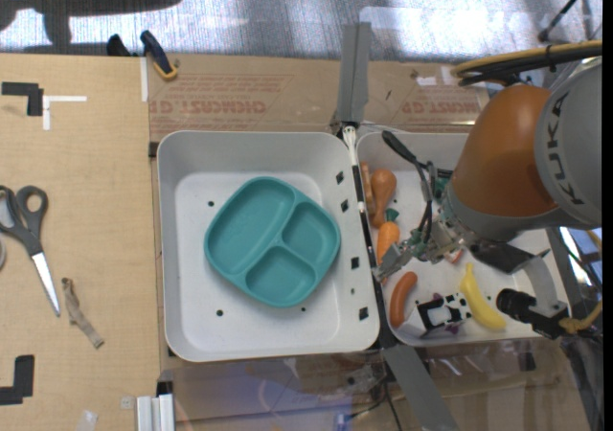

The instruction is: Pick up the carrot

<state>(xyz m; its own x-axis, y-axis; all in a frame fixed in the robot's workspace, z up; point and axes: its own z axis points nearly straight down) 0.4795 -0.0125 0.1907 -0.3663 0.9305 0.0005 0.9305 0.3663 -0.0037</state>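
Carrot at left wall of right bin, gripper close above

Carrot (pixel 386 238) lies in the right bin (pixel 536 331), against its left wall, between a brown squash-like piece (pixel 382 188) and a red sausage shape (pixel 402 295). Gripper (pixel 419 249) hangs just beside it, presumably lining up; its opening cannot be judged. Teal plate (pixel 274 241) sits in the left bin (pixel 182 257).

The arm (pixel 565 147) bears "KUKA" lettering; the cardboard (pixel 230 94) shows mirrored print reading "OKMOTO".
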